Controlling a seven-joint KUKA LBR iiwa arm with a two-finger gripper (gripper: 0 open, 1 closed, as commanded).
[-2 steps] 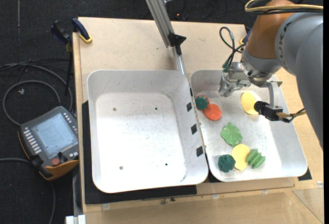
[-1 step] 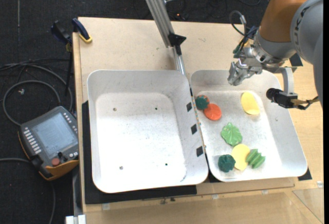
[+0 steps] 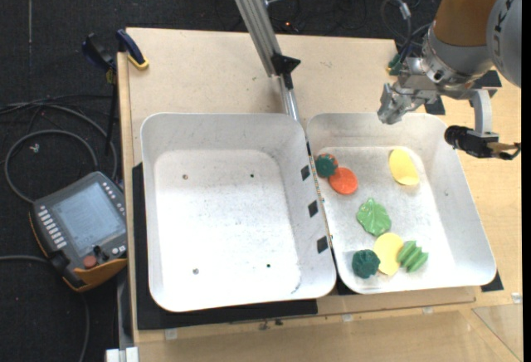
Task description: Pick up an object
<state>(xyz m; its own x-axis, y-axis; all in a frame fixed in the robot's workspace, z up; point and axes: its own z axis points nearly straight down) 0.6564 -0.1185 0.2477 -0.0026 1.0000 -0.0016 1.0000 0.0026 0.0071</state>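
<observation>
My gripper (image 3: 392,112) hangs above the far edge of the right bin (image 3: 473,211), well clear of the objects. Nothing shows between its fingers. In that bin lie a yellow piece (image 3: 404,167) near the back, and an orange-red round piece (image 3: 343,181) touching a small dark green and red piece (image 3: 325,163) by the left wall. A light green leafy piece (image 3: 373,217) is in the middle. At the front sit a dark green lump (image 3: 364,263), a pale yellow round piece (image 3: 387,251) and a green ridged piece (image 3: 412,256), close together.
The left bin (image 3: 166,153) lies beside the right one, sharing a raised divider with black clips (image 3: 314,207). A slanted metal rod (image 3: 253,7) runs down to the bins' back junction. A teach pendant (image 3: 79,223) rests off the bench at left.
</observation>
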